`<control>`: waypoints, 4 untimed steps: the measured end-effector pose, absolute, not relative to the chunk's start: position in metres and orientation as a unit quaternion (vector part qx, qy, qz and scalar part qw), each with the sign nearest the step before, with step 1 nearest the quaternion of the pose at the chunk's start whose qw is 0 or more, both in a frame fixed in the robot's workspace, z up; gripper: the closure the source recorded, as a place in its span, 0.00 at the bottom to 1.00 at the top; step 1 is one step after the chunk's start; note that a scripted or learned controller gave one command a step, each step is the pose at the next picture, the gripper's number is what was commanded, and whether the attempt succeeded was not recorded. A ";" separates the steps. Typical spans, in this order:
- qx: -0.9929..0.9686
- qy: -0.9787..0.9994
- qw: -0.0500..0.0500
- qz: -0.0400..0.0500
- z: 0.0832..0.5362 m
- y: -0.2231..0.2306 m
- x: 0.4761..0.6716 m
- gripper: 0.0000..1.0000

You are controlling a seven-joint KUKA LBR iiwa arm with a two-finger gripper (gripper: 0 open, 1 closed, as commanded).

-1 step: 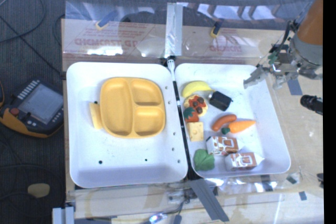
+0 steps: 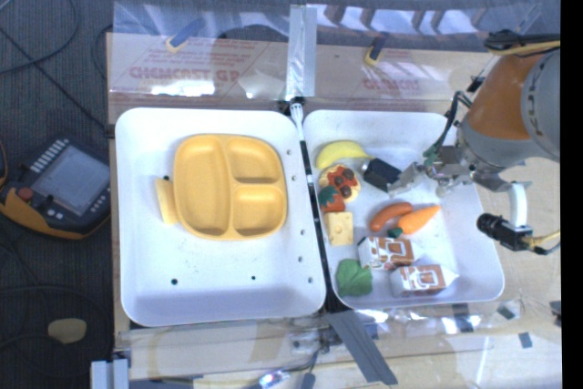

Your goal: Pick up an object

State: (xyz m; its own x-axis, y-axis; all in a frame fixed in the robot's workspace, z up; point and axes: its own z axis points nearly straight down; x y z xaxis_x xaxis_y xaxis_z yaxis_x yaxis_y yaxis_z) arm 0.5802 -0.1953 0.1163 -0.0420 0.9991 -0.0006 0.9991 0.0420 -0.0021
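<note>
Gripper position: the gripper (image 2: 439, 175) hangs over the upper right part of the right bin (image 2: 483, 282), the arm entering from the right with its orange band above the wrist.
Gripper state: cannot be determined; the tool end is small and seen from above.
Load: nothing visibly held.
Nearest candidates: the orange carrot (image 2: 418, 219) and the reddish piece (image 2: 390, 214) beside it lie just below and slightly left of the gripper; the black block (image 2: 380, 172) lies to its left, at about the same height in the view.
Governing relation: the carrot is judged the closest graspable item. Its long axis runs roughly left to right with a slight upward tilt toward the right, so a grasp would need the jaws across its short width.
Farther items: the banana (image 2: 339, 153) is up and left of the gripper; the yellow cheese block (image 2: 340, 229), green piece (image 2: 354, 277) and two small cartons (image 2: 405, 266) lie below and left.
Left bin: the yellow divided tray (image 2: 229, 185) sits well apart, far to the gripper's left.
Task status: judged not yet done.
</note>
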 end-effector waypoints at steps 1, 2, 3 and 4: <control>-0.692 -0.722 -0.007 -0.002 0.091 -0.179 0.548 0.00; -0.670 -0.742 -0.009 -0.004 0.091 -0.150 0.505 0.00; -0.732 -0.681 -0.001 0.002 0.220 -0.158 0.524 0.00; -0.732 -0.682 0.000 0.002 0.229 -0.157 0.524 1.00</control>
